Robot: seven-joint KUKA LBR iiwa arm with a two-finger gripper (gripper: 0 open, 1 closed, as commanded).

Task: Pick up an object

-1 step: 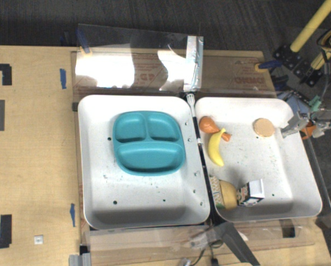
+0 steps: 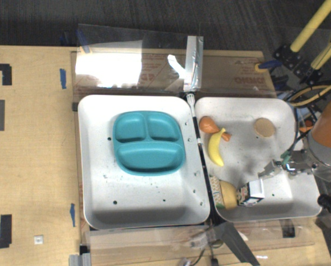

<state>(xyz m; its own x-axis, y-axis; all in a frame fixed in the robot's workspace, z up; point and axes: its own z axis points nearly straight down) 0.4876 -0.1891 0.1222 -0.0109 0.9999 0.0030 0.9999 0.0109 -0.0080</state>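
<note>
- Fingers: can't tell if spread or closed. The gripper [image 2: 275, 169] is a small metal blur at this slant, and nothing is seen clamped in it.
- Gripper sits in the right bin [image 2: 284, 203], toward its 4 o'clock side. The arm [image 2: 325, 132] comes in from 3 o'clock, w/ the orange band at the view's edge.
- Nearest candidate is the small white carton [image 2: 255, 190], just beside the gripper at approx 7 o'clock. Whether they touch can't be told.
- Carton stands against a tan round item [image 2: 227, 195] at its 9 o'clock, and the pair is packed into the bin's 7 o'clock corner.
- Banana [image 2: 216, 147] lies well apart from the gripper at approx 10 o'clock. Its long axis runs 12-to-6, tipped a little toward 11-to-5.
- An orange fruit [image 2: 208, 124] touches the banana's top end, near the bin's left wall.
- Tan disc [image 2: 264, 127] lies alone at 11 o'clock from the gripper, w/ bare floor round it.
- Left bin [image 2: 93, 165] holds a teal divided plate [image 2: 149, 142], far off at 9 o'clock, so prob. not this try's target.
- Judgement: pick not yet made. The carton is the short move, down toward 7 o'clock, but the crowding there could block a clean close. The disc looks the freer grab.
</note>
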